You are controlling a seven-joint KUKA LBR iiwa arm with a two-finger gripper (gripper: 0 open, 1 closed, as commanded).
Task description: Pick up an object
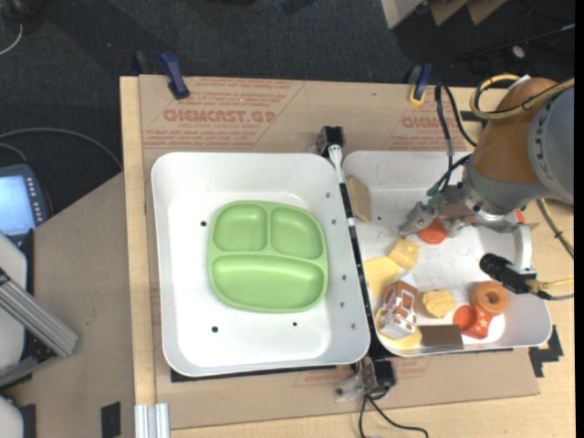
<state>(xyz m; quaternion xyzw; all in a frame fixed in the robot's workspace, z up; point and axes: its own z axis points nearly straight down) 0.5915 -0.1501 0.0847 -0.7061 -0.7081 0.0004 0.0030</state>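
Where the gripper (429, 217) comes down into the right bin (401, 167), a small red-orange piece (433, 234) lies on the white floor directly under its tip. The piece seems to touch the gripper, though the slanted view is too poor to be sure. Whether the gripper is spread or closed cannot be told, and nothing shows the piece held in it.

Just left of the red-orange piece and a little lower sits a yellow wedge (402, 252), with a larger yellow slab (381, 271) beside it against the bin's left wall. Higher along that same wall, a tan block (358, 199) stands apart from the rest.

Toward the near edge of the bin the other things crowd together. They are a brown-and-white piece (399, 306), a small yellow piece (438, 302) next to it, a dark brown bar (441, 337) below them, a red piece (467, 318), and a doughnut (493, 297) furthest right.

The arm (511, 153), with its orange band above grey, reaches in over the bin's right side.

The left bin (182, 245) holds a green divided plate (268, 255) with three compartments, lying flat near its middle. Both bins rest on the brown bench (228, 108), which is printed with red lettering. A blue clamp (173, 73) grips its far edge.
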